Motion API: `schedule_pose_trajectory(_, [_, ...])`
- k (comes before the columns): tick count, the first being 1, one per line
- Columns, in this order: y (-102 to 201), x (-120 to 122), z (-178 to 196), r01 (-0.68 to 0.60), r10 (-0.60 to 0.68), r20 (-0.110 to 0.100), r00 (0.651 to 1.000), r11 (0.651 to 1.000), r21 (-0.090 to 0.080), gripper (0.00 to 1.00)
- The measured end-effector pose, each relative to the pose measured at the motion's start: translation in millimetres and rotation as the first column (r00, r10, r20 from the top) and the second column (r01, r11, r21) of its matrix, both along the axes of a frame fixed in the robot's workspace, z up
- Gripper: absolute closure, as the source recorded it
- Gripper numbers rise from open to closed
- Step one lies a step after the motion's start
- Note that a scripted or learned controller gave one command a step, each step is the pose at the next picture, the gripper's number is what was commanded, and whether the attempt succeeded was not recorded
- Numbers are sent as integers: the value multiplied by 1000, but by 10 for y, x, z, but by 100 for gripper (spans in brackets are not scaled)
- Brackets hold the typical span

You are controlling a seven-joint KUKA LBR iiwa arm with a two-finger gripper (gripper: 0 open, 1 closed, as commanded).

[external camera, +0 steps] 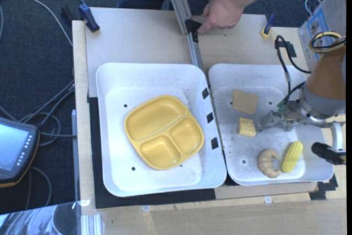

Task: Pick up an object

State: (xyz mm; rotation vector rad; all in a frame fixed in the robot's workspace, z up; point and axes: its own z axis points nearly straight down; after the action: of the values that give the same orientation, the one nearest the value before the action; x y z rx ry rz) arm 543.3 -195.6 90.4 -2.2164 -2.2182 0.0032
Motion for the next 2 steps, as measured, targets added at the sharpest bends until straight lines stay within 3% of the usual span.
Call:
schedule_pose_trajectory(1, [-2,17,135,0,0,6,1000,1000,-1,100])
schedule_pose_trajectory(2, [-51,14,580,0,0,10,1000,1000,-5,100])
